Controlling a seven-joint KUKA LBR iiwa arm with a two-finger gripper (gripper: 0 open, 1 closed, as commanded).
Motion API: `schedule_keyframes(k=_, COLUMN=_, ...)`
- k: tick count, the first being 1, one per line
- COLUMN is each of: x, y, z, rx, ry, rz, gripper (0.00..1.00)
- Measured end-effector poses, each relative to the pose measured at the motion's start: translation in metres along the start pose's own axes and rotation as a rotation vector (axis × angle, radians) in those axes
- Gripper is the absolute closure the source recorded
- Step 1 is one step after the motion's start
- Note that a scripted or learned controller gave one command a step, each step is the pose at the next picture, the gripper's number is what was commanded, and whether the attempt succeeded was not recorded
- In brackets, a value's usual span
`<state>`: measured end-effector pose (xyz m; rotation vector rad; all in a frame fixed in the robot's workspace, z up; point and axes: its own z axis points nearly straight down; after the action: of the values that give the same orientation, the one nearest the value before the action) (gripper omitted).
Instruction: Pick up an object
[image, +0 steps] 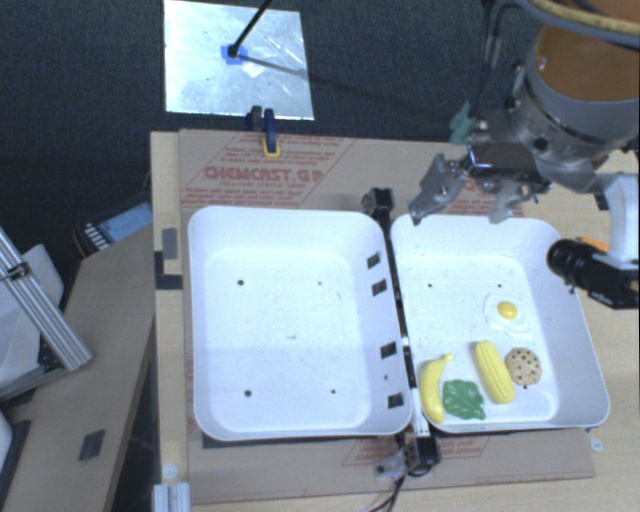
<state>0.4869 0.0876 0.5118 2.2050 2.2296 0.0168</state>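
Your gripper (466, 193) stands at the upper right of the frame, over the far rim of the right bin (570, 300). Its two fingers are spread apart with nothing between them. No object is held.

The candidates all lie in the lower part of the right bin, well apart from the gripper: a fried egg (507, 312) toward the right wall, a cookie (523, 366) below it, a corn cob (493, 371) just beside the cookie on its left, a green leafy piece (463, 400) near the front rim, and a banana (432, 388) against the divider side, touching or nearly touching the green piece. The left bin (230, 250) carries no objects.

Judgement: you are at the approach step, before any descent. The next move calls for travel toward the lower frame, then a lowering over one item. The egg stands clearest of its neighbours; the corn and cookie sit close enough that a finger could land on both.
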Motion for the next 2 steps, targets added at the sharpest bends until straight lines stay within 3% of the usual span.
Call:
schedule_keyframes(k=1, x=-0.043, y=-0.002, z=0.083, rx=0.016, ry=-0.005, rz=0.014, gripper=0.0)
schedule_keyframes(k=2, x=0.03, y=0.003, z=-0.013, rx=-0.001, ry=0.001, rz=-0.001, gripper=0.0)
